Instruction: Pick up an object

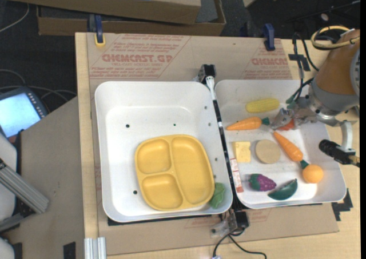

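In the camera view, two shallow white bins are seen side by side on the table (143,58). In the left white bin (114,109) a yellow plastic tray with three parts (172,172) is laid, with a small green leafy toy (219,195) at its corner.

In the right white bin (240,95) toy foods are spread out: a yellow corn cob (262,105), a small orange carrot (244,124), a longer orange carrot (289,146), a pale yellow cheese square (243,152), a round tan cookie (267,151), a purple bunch of grapes (262,182), a dark green slice (283,190) and a round orange fruit (312,173).

The small orange carrot is probably light, stiff and smooth, so it could slip. It is best taken across its thick middle.

The pincer (287,119) is seen low between the two carrots, near the small one's leafy end. It is too blurry to tell how it is set, or if anything is touched.
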Available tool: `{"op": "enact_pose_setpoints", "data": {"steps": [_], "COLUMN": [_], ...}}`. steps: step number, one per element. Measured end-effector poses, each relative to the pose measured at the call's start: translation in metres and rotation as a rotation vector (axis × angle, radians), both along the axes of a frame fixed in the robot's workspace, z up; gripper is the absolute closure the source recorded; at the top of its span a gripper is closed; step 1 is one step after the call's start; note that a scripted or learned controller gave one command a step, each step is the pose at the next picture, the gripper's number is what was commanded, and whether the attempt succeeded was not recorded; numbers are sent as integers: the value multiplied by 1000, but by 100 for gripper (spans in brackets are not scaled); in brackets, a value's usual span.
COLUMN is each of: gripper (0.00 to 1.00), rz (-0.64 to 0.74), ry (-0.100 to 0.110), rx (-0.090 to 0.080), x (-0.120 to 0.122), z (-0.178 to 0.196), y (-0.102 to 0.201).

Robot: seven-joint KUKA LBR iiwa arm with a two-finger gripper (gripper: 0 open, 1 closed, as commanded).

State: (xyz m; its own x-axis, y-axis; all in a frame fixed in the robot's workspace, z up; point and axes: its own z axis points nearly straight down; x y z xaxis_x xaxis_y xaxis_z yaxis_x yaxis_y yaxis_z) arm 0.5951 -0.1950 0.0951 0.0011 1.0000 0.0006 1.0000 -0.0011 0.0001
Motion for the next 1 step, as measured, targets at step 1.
{"op": "enact_pose_setpoints", "data": {"steps": [1], "gripper": [100], "rz": [8], "ry": [1], "rx": [1], "x": [10], "z": [-10], "y": [94]}}
